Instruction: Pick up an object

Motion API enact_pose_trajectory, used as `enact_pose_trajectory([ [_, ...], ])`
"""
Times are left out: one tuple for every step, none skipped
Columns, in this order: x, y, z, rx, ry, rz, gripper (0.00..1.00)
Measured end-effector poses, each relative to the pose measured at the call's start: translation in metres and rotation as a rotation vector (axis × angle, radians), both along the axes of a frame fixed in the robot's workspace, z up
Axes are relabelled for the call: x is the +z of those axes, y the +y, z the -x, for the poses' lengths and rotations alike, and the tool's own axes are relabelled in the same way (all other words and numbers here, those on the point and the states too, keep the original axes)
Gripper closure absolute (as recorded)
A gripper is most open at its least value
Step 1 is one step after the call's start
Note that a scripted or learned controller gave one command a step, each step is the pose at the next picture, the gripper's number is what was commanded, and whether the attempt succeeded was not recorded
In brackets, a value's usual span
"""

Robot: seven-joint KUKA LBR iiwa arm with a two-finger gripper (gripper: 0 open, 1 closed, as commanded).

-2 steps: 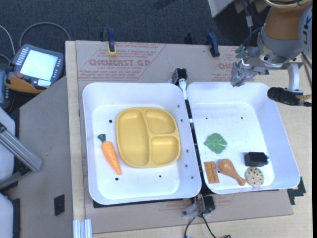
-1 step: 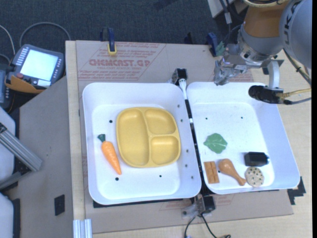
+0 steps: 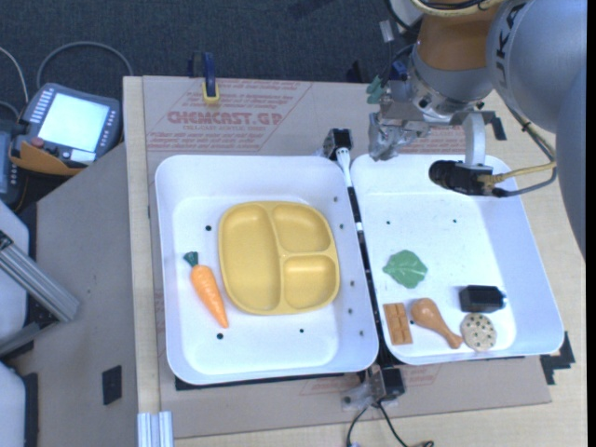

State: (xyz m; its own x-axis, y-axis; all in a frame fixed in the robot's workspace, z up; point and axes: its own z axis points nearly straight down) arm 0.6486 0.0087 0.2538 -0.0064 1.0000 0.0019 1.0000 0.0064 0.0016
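Note:
My gripper [image 3: 387, 145] hangs above the far left corner of the right bin [image 3: 534, 277], well away from the objects. Along that bin's near side lie a green leaf [image 3: 406, 268], a tan wafer [image 3: 397, 323], a brown drumstick [image 3: 436, 320], a speckled cookie [image 3: 478, 331] and a small black block [image 3: 481, 297]. The left bin [image 3: 166, 250] holds a yellow divided plate [image 3: 277, 255] and, to the plate's left, an orange carrot [image 3: 207, 291]. I see nothing held under the gripper.
A black fitting with a yellow cable [image 3: 463, 177] juts over the right bin's far edge. The divider [image 3: 355, 240] between the bins runs below the gripper. A teach pendant [image 3: 67, 124] lies off the bench at far left.

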Motion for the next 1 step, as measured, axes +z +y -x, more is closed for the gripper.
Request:
enact_pose_trajectory([
  [-0.0179, 0.0565, 0.0050, -0.001, 0.007, -0.001, 1.00],
])
